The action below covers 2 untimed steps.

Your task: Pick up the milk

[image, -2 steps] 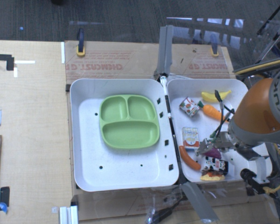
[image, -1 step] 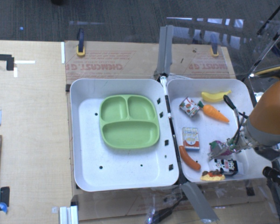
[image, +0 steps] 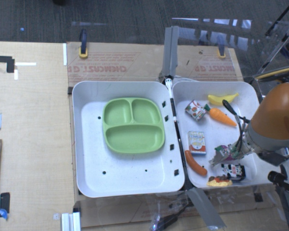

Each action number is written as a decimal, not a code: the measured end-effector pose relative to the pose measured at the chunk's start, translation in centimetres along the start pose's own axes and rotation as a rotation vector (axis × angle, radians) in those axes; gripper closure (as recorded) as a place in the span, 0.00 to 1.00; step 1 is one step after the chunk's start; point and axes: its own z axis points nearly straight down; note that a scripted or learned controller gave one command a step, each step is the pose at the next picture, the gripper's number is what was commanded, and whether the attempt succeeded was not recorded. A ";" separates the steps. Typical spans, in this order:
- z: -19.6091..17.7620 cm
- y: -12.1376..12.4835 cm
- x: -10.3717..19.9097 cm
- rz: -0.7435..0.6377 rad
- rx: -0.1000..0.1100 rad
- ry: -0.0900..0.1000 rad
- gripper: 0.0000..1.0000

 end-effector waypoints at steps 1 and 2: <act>-0.1 -1.0 -4.3 -0.131 -0.003 -0.003 0.00; -0.9 -1.0 -4.4 -0.127 -0.003 -0.002 1.00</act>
